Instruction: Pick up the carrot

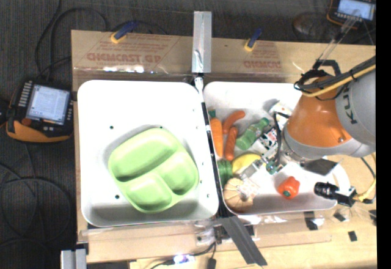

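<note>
Low, gripper (267,162) beside lemon (244,162); carrot (216,137) apart.

We see a chunky grey arm (360,109) with a fat orange band (314,122) and black cables looping over it.

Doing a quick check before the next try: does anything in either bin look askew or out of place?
Yes: the green divided plate sits askew in the left bin, turned at a slant. The right bin's toy food is crowded against its left wall, carrots included.

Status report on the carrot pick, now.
End effector low in right bin, grip state unclear. Carrot by the divider, untouched. Green bottle, lemon crowd between.
</note>
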`<state>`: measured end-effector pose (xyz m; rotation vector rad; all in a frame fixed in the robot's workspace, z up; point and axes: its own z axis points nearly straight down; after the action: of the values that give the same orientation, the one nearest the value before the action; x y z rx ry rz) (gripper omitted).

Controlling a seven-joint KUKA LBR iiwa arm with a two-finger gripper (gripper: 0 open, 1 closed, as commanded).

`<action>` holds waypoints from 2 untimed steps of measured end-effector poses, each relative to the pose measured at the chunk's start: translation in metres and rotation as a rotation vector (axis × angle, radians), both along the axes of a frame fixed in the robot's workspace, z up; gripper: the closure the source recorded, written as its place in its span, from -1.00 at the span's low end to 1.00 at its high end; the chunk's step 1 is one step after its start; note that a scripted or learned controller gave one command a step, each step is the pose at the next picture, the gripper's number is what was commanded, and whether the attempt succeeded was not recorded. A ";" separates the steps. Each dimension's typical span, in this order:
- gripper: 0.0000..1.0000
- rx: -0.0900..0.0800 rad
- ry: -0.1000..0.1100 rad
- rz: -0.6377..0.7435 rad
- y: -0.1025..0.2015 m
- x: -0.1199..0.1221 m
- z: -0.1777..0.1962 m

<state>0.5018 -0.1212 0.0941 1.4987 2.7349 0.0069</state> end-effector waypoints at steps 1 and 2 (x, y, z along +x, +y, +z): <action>-1.00 0.005 0.001 0.033 -0.078 0.011 0.000; 1.00 0.011 -0.001 0.036 -0.075 0.013 0.013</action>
<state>0.5148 -0.1964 0.1075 1.4518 2.7653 0.0230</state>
